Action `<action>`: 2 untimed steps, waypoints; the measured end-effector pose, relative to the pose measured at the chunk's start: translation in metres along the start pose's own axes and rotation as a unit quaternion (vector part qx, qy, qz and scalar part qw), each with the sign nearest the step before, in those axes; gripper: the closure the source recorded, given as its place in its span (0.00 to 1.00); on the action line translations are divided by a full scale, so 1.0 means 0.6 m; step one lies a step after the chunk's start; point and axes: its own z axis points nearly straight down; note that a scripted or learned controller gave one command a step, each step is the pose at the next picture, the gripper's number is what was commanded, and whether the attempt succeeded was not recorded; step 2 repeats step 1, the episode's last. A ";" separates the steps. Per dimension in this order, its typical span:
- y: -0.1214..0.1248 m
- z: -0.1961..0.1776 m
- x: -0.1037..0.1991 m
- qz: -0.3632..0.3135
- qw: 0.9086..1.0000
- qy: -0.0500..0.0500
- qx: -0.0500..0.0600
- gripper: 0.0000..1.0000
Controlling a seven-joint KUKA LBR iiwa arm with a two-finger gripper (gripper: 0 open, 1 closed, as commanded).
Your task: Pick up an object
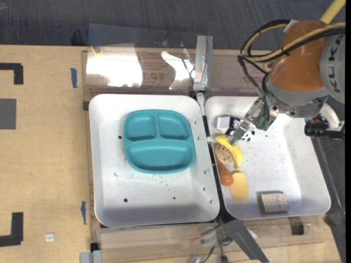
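Note:
A yellow banana (229,149) lies against the left wall of the right bin (290,163), with a brownish round item (222,156) beside it. Just below sit a small orange piece (226,177) and a pale yellow lump (239,186). A patterned grey block (272,201) rests near the bin's front edge. My gripper (237,133) reaches down from the upper right, its tip right at the banana's upper end. The view does not show anything between its fingers.
The left bin (109,190) holds a teal divided plate (159,140). A clear plastic sheet and a metal post (202,64) stand behind the bins. A wooden bench (38,163) extends to the left. Cables loop above the arm's orange band (296,59).

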 end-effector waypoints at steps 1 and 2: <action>-0.034 0.120 -0.019 0.084 0.996 -0.006 -0.005 0.00; -0.034 0.120 -0.019 0.084 0.996 -0.006 -0.005 0.00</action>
